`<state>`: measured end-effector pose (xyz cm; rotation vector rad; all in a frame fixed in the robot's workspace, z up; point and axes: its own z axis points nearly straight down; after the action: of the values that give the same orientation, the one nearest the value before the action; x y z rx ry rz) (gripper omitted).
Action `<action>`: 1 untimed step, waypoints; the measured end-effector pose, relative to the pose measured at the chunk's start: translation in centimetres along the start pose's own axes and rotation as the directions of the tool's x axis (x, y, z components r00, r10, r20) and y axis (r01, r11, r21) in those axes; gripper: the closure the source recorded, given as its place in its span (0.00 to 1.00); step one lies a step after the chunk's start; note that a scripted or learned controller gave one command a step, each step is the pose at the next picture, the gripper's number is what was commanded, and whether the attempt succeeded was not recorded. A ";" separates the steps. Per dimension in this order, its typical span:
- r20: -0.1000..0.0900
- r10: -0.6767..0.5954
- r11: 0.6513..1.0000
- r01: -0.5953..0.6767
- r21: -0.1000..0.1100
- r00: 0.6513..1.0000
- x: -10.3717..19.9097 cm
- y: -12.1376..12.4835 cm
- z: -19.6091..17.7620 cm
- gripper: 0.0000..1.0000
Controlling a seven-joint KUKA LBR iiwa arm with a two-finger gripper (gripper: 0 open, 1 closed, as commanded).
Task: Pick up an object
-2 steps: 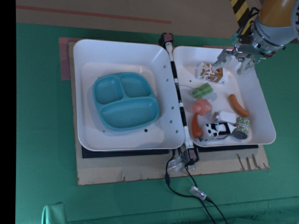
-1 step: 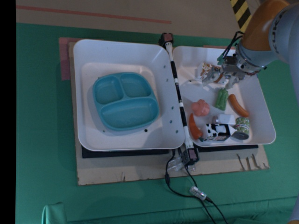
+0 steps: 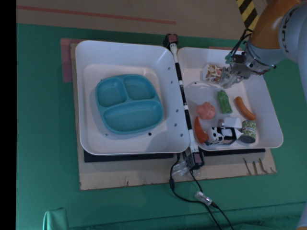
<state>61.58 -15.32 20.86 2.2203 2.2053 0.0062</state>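
A: Green is the nearest candidate: the small green pickle-shaped toy (image 3: 223, 102) lies in the right bin (image 3: 268, 104), at about six o'clock from the gripper (image 3: 229, 78) and just beside it.

B: What's the claw doing?

A: It hangs low over the far part of that bin, near the printed packet (image 3: 213, 73) at its nine o'clock. I cannot tell whether it is wide or narrow; the tips are too small and blurred, and nothing is visibly between them.

B: How would the green piece handle?

A: My guess is light, stiff moulded plastic, somewhat slick, not fragile. It is long and slim, lying roughly twelve to six, so I'd close across its narrow waist at mid-length, not over the ends, where it could squirt out.

B: Other choices?

A: The orange sausage (image 3: 245, 108) sits at three o'clock of the green one, well clear of neighbours, same advice. The pink lump (image 3: 206, 110) at nine o'clock looks rounder and perhaps softer. At the bin's six o'clock edge the cow-patterned carton (image 3: 222, 135), a small tin (image 3: 248, 131) and another orange piece (image 3: 200, 130) crowd together, so harder to get at.

B: And the left bin?

A: It holds the blue divided plate (image 3: 128, 104), broad and flat, awkward for two fingers.
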 end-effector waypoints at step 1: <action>0.000 -0.003 1.000 0.003 0.006 1.000 -3.5 4.7 -12.2 1.00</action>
<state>66.14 -18.82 33.09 2.2205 2.2116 -0.0001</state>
